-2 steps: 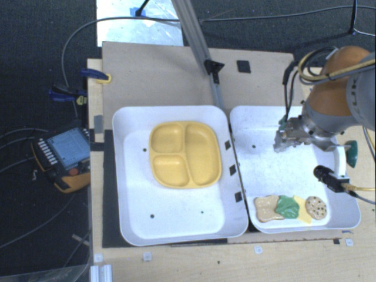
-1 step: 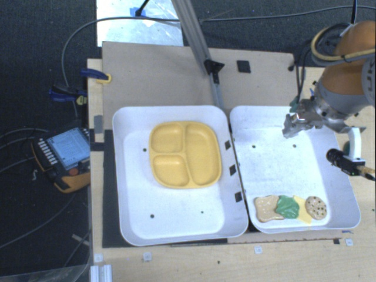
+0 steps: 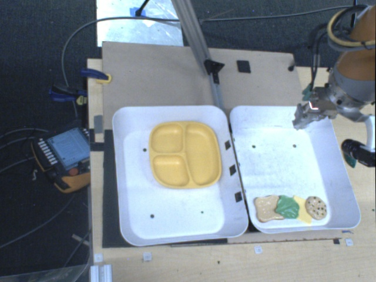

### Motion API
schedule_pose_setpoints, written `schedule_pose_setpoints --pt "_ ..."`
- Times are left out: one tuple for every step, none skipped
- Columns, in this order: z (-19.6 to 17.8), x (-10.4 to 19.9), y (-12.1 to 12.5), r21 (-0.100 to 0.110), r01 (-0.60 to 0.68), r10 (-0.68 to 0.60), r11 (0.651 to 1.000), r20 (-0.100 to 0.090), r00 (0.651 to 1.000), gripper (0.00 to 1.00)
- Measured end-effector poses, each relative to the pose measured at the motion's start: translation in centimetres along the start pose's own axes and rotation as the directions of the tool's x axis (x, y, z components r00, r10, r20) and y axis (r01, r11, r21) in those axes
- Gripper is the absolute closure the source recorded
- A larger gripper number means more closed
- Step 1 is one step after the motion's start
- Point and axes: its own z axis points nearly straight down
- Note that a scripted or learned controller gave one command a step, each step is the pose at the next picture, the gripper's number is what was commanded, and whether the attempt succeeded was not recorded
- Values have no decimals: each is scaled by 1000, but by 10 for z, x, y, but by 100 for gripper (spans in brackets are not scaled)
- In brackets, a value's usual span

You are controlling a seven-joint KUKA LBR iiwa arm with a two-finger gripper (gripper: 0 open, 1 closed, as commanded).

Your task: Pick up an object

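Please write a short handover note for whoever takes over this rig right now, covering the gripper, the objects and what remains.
Gripper: over the far right corner of the right bin; nothing visibly held.
Objects: toast slice, green piece, yellow piece and cookie cluster at the right bin's near edge. Yellow divided plate lies in the left bin.
Done: nothing picked yet.
Left: move to an object, grasp it and lift.

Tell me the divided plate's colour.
Yellow; the plate sits in the left bin, plain in the camera view.
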Motion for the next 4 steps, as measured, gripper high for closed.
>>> schedule_pose_setpoints --pt "8 44 -25 8 3 -3 1000 -2 1000 100" --pt "15 104 -39 8 5 -5 1000 -3 1000 100" --pt "17 153 -48 7 4 -4 1000 -3 1000 100" --pt "21 201 -72 9 4 -4 1000 -3 1000 100"
